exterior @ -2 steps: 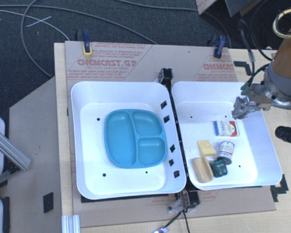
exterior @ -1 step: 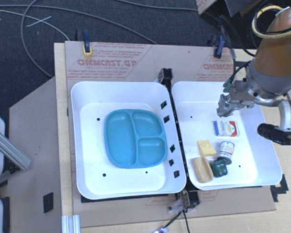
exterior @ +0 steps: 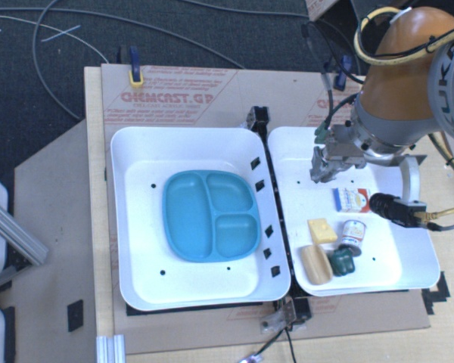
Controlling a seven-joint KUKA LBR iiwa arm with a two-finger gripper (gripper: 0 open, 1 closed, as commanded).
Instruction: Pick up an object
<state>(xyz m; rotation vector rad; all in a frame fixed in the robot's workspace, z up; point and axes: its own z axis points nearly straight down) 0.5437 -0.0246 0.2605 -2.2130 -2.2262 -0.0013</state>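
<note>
My hand hovers in the right bin, grip unreadable; I should centre over the box before descending.

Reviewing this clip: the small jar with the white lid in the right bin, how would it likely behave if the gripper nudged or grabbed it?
The small jar looks round, so a sideways nudge would probably tip or roll it. It appears rigid, so it should hold its shape when squeezed. The yellow block and dark green object sit close by, so a push would likely crowd it against them.
</note>
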